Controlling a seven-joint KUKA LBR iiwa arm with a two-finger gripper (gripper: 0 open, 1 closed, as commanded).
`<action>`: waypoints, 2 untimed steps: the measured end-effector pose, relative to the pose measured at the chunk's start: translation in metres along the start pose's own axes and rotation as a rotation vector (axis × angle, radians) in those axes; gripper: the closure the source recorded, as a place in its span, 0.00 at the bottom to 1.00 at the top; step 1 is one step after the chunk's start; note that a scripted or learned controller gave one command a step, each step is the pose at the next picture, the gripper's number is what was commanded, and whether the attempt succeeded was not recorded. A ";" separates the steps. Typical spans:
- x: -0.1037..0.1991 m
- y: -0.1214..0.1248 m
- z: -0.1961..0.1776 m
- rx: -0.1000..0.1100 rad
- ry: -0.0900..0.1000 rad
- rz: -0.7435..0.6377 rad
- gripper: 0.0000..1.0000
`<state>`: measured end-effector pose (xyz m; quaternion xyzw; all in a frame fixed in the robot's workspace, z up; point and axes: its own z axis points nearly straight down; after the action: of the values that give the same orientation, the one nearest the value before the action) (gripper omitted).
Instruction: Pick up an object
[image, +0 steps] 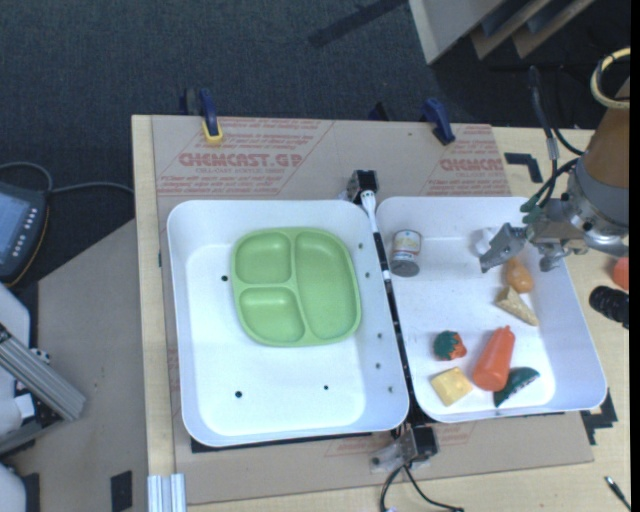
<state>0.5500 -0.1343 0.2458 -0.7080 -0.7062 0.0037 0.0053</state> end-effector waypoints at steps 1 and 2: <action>0.000 0.002 -0.007 -0.013 -0.002 -0.003 0.00; -0.004 0.003 0.037 -0.007 -0.001 -0.002 0.00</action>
<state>0.5529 -0.1382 0.2088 -0.7074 -0.7069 0.0015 0.0026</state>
